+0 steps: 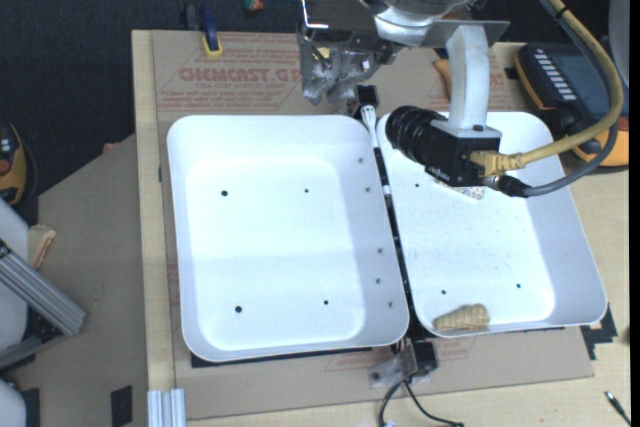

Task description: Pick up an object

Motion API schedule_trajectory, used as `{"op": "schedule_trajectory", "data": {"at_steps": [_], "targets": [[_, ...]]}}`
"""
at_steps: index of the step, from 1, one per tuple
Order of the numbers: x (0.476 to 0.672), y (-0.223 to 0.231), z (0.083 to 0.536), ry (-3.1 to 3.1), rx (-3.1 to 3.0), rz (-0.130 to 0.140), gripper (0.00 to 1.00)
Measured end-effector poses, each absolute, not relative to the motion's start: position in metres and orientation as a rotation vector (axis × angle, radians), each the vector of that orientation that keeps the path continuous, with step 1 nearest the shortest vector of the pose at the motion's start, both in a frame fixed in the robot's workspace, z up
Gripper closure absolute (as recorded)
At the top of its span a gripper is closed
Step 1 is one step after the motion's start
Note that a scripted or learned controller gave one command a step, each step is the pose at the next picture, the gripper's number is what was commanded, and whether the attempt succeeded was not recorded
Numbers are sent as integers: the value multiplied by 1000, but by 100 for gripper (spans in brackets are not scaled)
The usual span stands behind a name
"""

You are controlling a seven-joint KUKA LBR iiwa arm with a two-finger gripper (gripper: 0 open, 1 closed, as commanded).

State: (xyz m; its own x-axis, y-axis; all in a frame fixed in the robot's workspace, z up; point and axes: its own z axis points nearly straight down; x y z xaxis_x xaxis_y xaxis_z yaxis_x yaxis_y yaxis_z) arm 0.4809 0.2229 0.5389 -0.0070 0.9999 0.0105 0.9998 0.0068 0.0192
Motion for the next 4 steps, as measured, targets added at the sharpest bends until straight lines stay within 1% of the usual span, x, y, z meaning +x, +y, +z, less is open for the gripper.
{"op": "schedule_trajectory", "data": {"at_steps": [1, 2, 3, 4], "targets": [[478, 225, 417, 2225, 2225, -20, 100], [505, 224, 324, 2222, 2227, -19, 100], [478, 225, 328, 2226, 2222, -7, 100], [480, 224, 493, 2219, 2215, 32, 100]]}}
